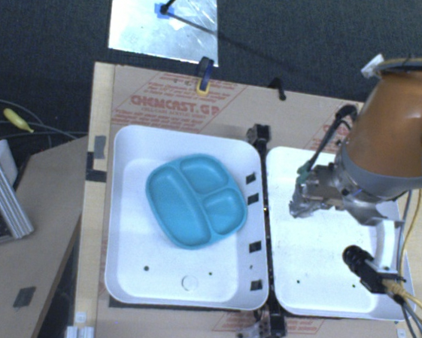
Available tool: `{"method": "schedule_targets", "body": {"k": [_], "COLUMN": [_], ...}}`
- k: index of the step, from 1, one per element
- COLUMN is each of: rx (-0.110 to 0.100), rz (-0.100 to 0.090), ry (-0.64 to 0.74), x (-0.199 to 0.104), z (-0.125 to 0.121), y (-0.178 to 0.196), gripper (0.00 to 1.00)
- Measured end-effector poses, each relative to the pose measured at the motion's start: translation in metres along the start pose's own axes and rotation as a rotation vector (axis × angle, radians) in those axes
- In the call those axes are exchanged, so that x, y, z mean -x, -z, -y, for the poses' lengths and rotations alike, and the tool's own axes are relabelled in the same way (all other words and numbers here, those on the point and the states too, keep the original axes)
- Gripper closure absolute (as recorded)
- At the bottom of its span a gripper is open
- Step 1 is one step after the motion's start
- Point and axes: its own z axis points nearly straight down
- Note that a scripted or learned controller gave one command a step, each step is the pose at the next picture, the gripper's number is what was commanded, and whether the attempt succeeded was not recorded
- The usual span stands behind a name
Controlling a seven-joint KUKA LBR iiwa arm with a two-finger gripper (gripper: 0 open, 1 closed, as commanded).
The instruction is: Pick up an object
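Bench (95,189): tan board surface, red printed lettering along its far strip. Two shallow white bins sit directly on it, side by side, touching along a black centre seam. Right bin (318,290) lies directly under the gripper (301,205), its floor bare white below and nearer the camera than the fingertips. Left bin (120,268) sits just left of the gripper, across the seam. It holds a blue divided plate (196,199), lying flat, well left of the gripper, three compartments facing up. Small yellow-and-blue clip (204,76) on the bench's far edge, far left and beyond the gripper.
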Motion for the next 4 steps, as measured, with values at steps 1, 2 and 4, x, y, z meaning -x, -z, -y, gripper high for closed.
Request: {"method": "schedule_targets", "body": {"k": [1,2,4], "rx": [0.000,-0.004,0.005], "rz": [-0.004,-0.002,-0.004], "ry": [0.013,0.010,0.006], "x": [-0.064,-0.100,-0.123], "z": [0.009,0.010,-0.033], "y": [0.020,0.001,-0.011], "gripper": [1.00,1.00,1.00]}}
